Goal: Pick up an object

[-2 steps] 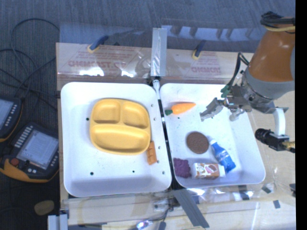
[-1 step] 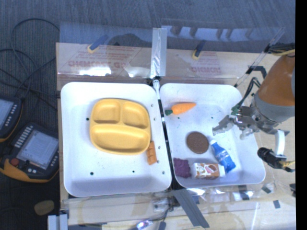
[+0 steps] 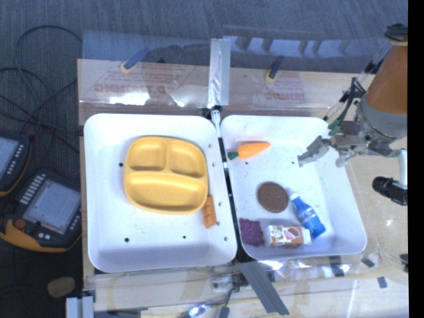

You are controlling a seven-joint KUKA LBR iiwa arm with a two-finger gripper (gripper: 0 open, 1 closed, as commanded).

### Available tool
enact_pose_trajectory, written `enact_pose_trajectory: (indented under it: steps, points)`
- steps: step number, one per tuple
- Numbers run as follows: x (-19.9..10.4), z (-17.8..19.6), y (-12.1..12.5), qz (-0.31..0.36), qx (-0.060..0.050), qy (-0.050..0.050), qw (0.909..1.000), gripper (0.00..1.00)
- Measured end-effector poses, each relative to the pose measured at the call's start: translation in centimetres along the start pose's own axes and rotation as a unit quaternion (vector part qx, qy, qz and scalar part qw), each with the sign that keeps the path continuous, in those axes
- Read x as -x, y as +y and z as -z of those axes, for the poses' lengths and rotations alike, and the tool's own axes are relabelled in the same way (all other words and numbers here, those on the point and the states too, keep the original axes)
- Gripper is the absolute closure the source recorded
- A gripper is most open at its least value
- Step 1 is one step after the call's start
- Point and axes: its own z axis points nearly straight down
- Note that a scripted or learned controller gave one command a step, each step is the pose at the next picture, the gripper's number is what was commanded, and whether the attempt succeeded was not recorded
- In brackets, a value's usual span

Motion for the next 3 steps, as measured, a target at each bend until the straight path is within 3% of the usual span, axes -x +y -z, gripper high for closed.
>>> enact_pose_trajectory:
  steps: [1,2,3]
  points:
    - [-1.3,-13.7,-0.9,0.023,0.004,-0.001,0.9997,0.0]
    - [3.8,-14.1,-6.3,0.202,0.012,-0.005,0.9792,0.0]
    - [-1.3,-14.2,-1.6,0.072,0.011,-0.004,0.9973,0.0]
